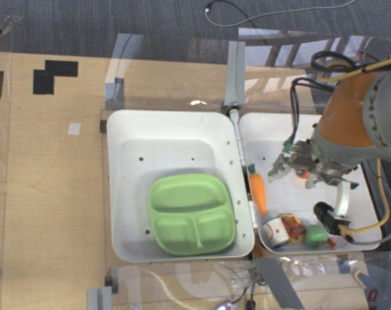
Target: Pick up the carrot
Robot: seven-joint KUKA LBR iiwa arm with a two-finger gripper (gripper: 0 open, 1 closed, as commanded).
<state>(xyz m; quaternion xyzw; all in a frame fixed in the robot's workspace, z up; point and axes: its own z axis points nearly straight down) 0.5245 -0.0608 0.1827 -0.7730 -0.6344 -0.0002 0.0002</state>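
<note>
Camera view: carrot (258, 194) tight against right bin's (273, 124) left wall, gripper (292, 166) nearby, finger state unclear.

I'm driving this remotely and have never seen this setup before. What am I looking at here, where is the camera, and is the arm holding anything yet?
You are seeing one picture from a fixed camera above the bench, looking down at a slant. Two shallow white bins sit side by side. The left bin holds a green divided tray. The right bin holds the carrot, lying along its left wall, plus a small can, a red and yellow item and a green item near its front edge. The grey and orange shape entering from the right is the robot arm. Its gripper hangs over the middle of the right bin, apart from the carrot. I see nothing held, and the fingers are too unclear to judge.
</note>
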